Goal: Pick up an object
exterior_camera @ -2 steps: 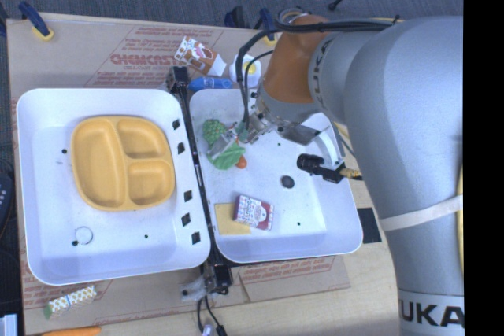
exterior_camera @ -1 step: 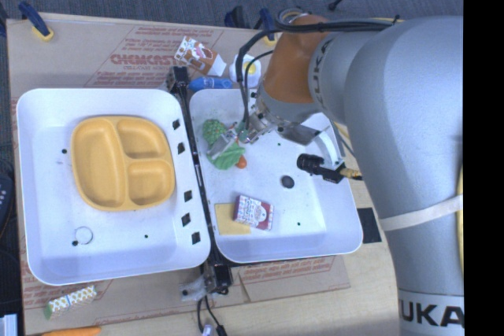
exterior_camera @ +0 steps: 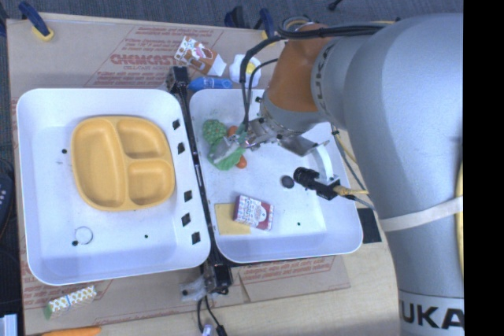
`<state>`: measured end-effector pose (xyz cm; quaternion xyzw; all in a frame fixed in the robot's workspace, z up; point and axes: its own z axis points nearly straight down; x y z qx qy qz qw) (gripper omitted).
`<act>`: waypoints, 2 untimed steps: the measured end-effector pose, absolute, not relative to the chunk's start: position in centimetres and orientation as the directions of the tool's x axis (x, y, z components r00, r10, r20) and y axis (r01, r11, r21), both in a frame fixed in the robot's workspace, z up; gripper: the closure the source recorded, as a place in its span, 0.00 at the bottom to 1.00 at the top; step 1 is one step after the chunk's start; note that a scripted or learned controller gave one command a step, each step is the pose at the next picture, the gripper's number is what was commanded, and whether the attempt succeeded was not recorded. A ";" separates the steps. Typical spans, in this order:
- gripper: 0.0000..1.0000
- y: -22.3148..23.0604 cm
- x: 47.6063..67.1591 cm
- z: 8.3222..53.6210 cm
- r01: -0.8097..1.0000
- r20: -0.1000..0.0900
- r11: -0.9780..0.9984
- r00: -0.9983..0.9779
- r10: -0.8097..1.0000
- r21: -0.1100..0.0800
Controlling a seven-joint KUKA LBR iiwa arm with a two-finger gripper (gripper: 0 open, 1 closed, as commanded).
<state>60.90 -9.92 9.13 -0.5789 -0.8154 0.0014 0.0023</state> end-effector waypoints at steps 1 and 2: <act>0.00 -9.9 60.9 9.1 0.944 0.002 0.330 -0.330 0.944 -0.005; 0.00 -9.9 60.9 9.1 0.944 0.002 0.330 -0.330 0.944 -0.005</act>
